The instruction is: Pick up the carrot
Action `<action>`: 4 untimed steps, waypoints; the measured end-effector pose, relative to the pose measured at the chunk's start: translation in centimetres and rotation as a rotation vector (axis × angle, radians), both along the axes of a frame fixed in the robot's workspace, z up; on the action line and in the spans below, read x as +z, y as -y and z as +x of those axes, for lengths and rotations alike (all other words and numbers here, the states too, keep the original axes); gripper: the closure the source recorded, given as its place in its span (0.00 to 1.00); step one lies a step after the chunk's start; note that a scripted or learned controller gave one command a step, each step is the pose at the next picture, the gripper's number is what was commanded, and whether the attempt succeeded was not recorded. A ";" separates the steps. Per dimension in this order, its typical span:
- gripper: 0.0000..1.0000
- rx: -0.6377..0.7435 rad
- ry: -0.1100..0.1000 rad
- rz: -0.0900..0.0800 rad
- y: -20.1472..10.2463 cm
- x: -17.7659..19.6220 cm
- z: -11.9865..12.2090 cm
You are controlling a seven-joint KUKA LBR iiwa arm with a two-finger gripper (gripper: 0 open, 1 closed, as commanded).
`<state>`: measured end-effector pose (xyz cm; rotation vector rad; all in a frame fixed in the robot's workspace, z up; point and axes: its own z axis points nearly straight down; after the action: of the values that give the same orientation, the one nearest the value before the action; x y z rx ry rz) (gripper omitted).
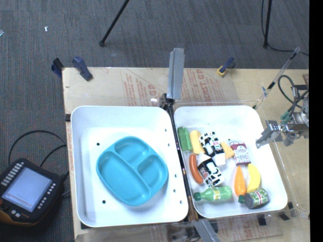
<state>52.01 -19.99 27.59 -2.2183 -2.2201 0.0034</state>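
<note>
The gripper [266, 137] hangs at the right rim of the right bin [222, 112], and I cannot tell if it is open or shut. The carrot [239, 180] lies in this bin, to the lower left of the gripper, between a yellow banana [253, 177] and a black-and-white carton [212, 171]. The left bin [81, 130] holds 1 blue divided plate [132, 170].

The arm [298, 119], right of the right bin [267, 135], is cut off by the frame edge; its tip is too small to read.
</note>
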 end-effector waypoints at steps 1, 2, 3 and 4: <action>0.00 0.161 -0.002 0.003 -1.2 -11.4 -3.0; 0.00 0.382 0.016 -0.007 1.5 -18.2 -4.0; 1.00 0.377 0.017 -0.006 1.5 -17.2 -3.9; 1.00 0.536 0.001 0.004 1.3 -13.1 -3.9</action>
<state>48.15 -21.32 14.46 -1.5509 -2.7265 -0.0011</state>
